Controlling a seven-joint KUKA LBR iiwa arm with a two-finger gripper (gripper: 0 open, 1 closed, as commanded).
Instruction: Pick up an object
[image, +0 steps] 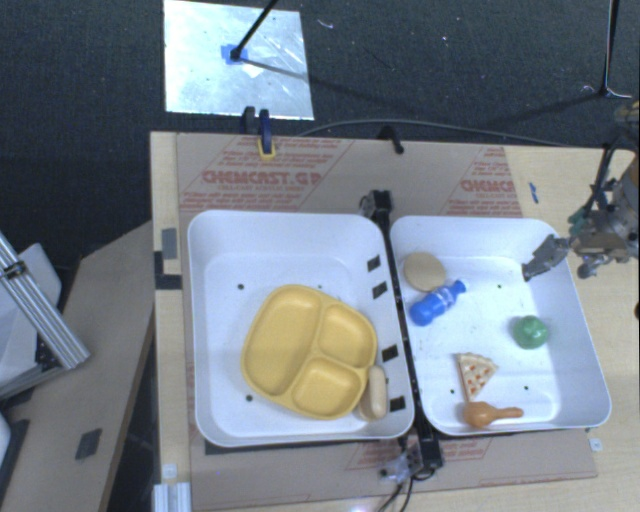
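The left bin (215, 300) holds a yellow divided tray (305, 350) with a tan bread roll (375, 392) just beside its near right corner. The right bin (580, 330) holds a round tan cookie (424, 271) at far left, touching a blue bottle (436, 302) whose long axis slants, cap toward far right. A green ball (530, 331) sits right; a pizza slice (476, 374) points near, above an orange drumstick (490, 412) lying left-right. The gripper (548, 256) hovers over the far right rim; whether it is wide or narrow cannot be told.

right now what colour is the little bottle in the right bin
Blue, with a white band around it; the bottle shows in the camera view.
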